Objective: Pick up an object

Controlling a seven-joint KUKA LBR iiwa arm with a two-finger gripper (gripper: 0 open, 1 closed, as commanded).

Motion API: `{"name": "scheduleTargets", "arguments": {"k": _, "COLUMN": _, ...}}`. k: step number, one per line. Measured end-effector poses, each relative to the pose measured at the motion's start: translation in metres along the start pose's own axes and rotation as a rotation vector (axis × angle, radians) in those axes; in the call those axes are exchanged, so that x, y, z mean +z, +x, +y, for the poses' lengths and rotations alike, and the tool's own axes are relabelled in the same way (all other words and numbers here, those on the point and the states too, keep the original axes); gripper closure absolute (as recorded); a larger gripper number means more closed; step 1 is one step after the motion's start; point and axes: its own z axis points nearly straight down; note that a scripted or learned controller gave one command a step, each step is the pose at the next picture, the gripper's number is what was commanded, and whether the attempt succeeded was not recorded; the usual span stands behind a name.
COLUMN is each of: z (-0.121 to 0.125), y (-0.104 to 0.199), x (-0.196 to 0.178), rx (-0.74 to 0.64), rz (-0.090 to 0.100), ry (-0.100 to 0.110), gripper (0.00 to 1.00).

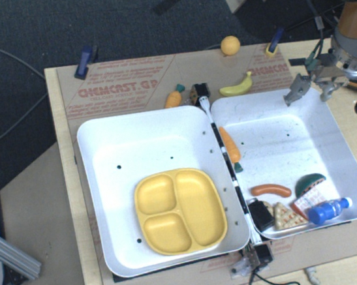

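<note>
Gripper [311, 87]: hangs over the far right corner of the right bin [337, 142]; fingers spread apart, nothing between them.
Arm [353, 35]: grey, reaching in from the right, past the bench's far right corner.
Right bin: holds all the loose items, most of them along its near edge.
Carrot [229, 144]: lies against the right bin's left wall, about midway along it.
Sausage [271, 191]: near the middle of the near half, just left of the melon slice [310, 183].
Bottle [326, 210]: blue, on its side at the near right corner, cap pointing right.
Sandwich [285, 215]: wedge at the near edge, between a black block [260, 213] and the bottle.
Left bin [105, 182]: carries a yellow tray [179, 209] with three compartments, set toward its near edge.
Bench [124, 87]: beyond the bins' far edges lie a banana [237, 86], a small orange toy [174, 98] and an orange ball [230, 45]; blue clamps [84, 62] on the far edge.
</note>
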Motion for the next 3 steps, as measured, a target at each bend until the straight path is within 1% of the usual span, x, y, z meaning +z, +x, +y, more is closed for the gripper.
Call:
{"name": "scheduleTargets", "arguments": {"k": 1, "z": 0.023, "y": 0.069, "x": -0.055, "rx": -0.003, "rz": 0.004, "ry": -0.001, "gripper": 0.00}}
{"name": "scheduleTargets", "arguments": {"k": 2, "z": 0.022, "y": 0.002, "x": -0.093, "rx": -0.001, "rz": 0.001, "ry": 0.000, "gripper": 0.00}}
{"name": "scheduleTargets", "arguments": {"k": 3, "z": 0.022, "y": -0.028, "x": -0.083, "rx": -0.001, "rz": 0.001, "ry": 0.000, "gripper": 0.00}}
